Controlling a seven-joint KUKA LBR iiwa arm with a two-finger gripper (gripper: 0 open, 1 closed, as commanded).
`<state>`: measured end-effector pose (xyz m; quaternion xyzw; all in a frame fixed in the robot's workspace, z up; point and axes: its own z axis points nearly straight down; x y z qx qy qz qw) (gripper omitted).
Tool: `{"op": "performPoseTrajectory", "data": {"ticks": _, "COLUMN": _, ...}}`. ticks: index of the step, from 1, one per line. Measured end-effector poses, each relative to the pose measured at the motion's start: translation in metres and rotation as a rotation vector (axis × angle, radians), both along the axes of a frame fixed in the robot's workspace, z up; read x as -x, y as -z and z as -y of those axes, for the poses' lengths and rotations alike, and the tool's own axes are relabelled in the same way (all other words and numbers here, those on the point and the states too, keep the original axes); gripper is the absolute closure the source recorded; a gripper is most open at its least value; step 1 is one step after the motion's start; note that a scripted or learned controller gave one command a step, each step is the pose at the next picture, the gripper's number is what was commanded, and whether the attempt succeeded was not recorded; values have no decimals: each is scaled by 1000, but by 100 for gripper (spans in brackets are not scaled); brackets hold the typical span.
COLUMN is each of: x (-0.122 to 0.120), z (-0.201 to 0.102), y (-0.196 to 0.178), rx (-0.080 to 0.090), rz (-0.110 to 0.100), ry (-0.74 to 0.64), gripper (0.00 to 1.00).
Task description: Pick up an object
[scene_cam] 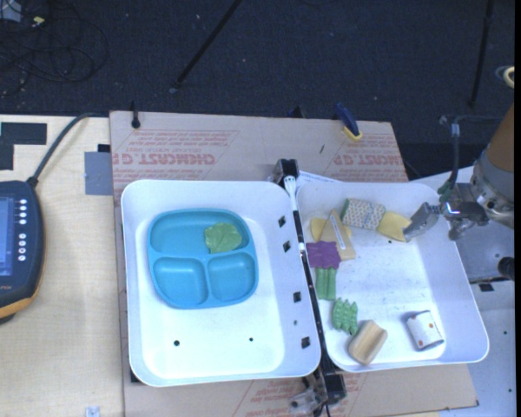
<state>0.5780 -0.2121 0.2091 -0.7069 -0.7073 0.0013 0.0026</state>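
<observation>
Bench: pale wood w/ cardboard sheet under two white bins; dark floor & cables behind, teach pendant [4, 241] at left edge.

Gripper [421, 220] sits at upper right rim of right bin [469, 320], tip just beside yellow wedge block [393, 225]. Fingers look drawn close together w/ nothing between them, so clenched on air, not grasping. Grey wrist hardware and arm run off to the right.

Nearest targets outward from the tip: yellow wedge, then speckled sponge-like block [363, 213] touching it on the left. Further left, cream pieces [334, 233] and purple block [322, 254] by the divider. Below: green ridged strip [326, 282], green knobbly piece [345, 315], tan cylinder [366, 341], small white-and-red object [424, 330] near the front corner.

Handling, my read: all small, light, prob foam or plastic toys. Wedge = stiff-ish, sloped faces could squirt out of a pinch; take it across the flat parallel sides. Speckled block likely soft, compressible, forgiving grip. Tan cylinder lies apart from the rest, clear approach, but may roll; pinch across the diameter at mid-length.

Left bin [156, 354] holds blue divided tray [200, 272] w/ green leafy item [223, 237] in its upper right compartment; well apart from the gripper.
</observation>
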Motion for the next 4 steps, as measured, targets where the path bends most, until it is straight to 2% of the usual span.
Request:
{"op": "performPoseTrajectory", "data": {"ticks": 1, "x": -50, "z": -2, "y": 111, "rx": -1, "rz": -3, "ry": -5, "gripper": 0}}
{"op": "performPoseTrajectory", "data": {"ticks": 2, "x": -67, "z": -31, "y": 122, "rx": 5, "rz": 5, "ry": -2, "gripper": 0}}
{"op": "performPoseTrajectory", "data": {"ticks": 3, "x": -65, "z": -93, "y": 124, "rx": 2, "rz": 0, "ry": -3, "gripper": 0}}
{"op": "performPoseTrajectory", "data": {"ticks": 4, "x": 4, "z": -119, "y": 122, "rx": 6, "rz": 3, "ry": 5, "gripper": 0}}
